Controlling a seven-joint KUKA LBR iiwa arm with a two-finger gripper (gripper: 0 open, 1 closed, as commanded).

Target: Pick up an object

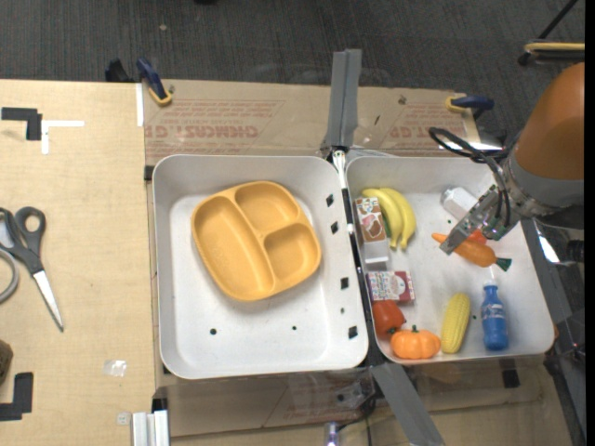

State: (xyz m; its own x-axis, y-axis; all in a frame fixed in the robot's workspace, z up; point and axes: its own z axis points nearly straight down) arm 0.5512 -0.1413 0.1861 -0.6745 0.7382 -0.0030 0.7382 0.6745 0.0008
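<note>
**Arm over the right bin**

The gripper (462, 235) hangs low in the right bin (530, 347), just beside an orange carrot (481, 251). At nine o'clock lie bananas (398, 214); at six, corn (456, 321) and a blue bottle (494, 318). The left bin (177, 342) holds a yellow divided plate (256, 240).

Arm (558, 137) cut off by the right edge — grey body and orange band partly out of frame. Pincer (468, 230) tips blur into the orange carrot (482, 250) below; finger gap not readable. Carrot's upper part hidden under the pincer. Small white object (457, 201) at far right of the right bin — too small to identify. Red item (387, 316) near the pumpkin (415, 343) half hidden. Carton (371, 219) labels illegible. Scissors (28, 258) handle clipped at left edge.
</note>
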